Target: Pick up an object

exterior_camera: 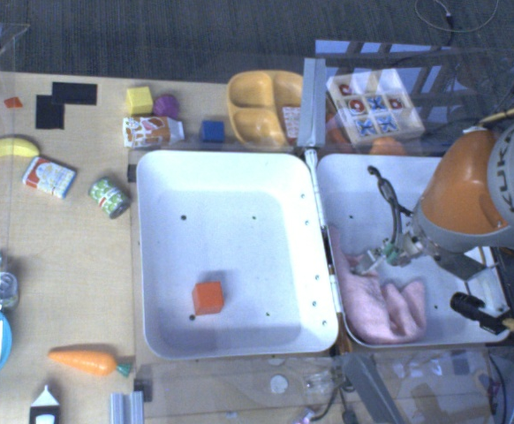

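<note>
Pink cloth (382, 307): soft, rumpled, lying at the near side of the right bin (363, 179).
End effector (387, 253): low at the cloth's far edge; finger opening cannot be told.
Orange block (208, 298): left bin (239, 170), near side.
Lettering: "KU" on the arm (491, 179).

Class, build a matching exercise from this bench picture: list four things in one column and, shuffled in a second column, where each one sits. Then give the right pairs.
Things
1. orange block
2. pink cloth
3. banana
4. carrot

Places
A. bench, lower left, near the left bin's bottom corner
B. inside the right bin, below the hand
C. inside the left bin
D. bench, far left edge

Pairs: 1-C, 2-B, 3-D, 4-A
</note>
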`<act>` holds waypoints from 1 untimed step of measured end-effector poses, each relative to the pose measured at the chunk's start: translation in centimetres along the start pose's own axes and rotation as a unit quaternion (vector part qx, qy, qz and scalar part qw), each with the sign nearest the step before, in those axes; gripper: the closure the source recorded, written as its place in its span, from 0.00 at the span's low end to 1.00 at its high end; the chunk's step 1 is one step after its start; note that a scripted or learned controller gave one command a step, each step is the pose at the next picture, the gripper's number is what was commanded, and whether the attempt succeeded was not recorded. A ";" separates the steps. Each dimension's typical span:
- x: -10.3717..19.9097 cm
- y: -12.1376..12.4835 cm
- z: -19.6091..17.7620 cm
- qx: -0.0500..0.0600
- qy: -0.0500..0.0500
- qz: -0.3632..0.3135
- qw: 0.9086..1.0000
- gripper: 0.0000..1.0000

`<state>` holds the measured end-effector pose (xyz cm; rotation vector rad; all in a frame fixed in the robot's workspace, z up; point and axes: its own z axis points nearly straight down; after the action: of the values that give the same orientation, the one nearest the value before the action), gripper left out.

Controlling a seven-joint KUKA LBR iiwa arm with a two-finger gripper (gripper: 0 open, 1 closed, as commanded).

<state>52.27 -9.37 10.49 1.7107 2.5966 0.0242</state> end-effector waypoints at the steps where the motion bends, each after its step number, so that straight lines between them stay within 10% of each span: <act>1: -2.7 6.3 1.7 0.009 0.005 0.034 0.999 0.00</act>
<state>59.23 -9.38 8.99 1.8090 2.5526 0.0122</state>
